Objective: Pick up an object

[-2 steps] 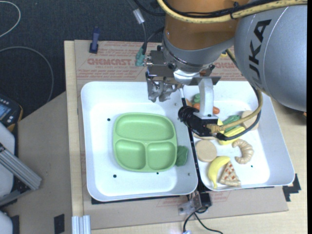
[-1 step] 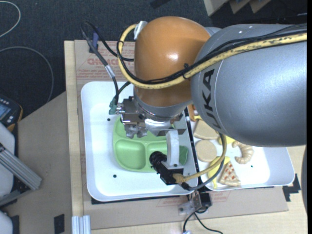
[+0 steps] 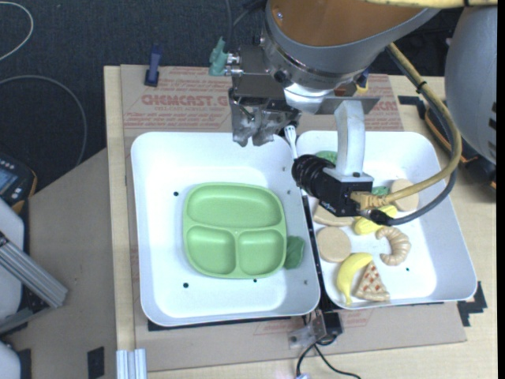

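Arm (image 3: pixel 347 14) cut off at top edge, green item (image 3: pixel 327 157) mostly hidden behind claw mount

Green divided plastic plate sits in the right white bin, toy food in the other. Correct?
No. The camera view shows the green divided plastic plate in the left white bin; the toy food, such as the banana, is in the right white bin.

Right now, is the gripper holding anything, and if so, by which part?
Nothing shows between the gripper fingers; it hangs over the far edge of the left bin, apart from the green plate and the toy food.
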Robot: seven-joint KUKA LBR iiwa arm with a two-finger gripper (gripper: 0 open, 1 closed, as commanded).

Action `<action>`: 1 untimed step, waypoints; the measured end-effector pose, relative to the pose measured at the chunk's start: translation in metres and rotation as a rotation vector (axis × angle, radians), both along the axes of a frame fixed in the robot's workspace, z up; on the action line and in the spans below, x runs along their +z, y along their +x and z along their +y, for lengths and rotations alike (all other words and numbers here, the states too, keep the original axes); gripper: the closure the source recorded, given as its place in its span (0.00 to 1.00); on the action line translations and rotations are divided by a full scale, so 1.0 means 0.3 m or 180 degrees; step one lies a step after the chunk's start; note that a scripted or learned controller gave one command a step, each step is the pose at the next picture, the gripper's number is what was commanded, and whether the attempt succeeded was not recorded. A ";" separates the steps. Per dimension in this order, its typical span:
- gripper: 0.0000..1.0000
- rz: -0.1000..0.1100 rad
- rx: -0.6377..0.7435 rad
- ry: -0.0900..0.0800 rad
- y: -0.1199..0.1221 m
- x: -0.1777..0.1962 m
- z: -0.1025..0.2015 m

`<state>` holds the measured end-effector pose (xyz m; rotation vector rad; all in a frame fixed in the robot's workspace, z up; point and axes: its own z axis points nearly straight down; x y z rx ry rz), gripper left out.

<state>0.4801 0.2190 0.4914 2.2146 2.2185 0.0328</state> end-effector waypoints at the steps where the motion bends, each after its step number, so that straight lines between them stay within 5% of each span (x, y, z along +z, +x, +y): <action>1: 1.00 0.0101 -0.0008 -0.0049 -0.008 -0.360 0.018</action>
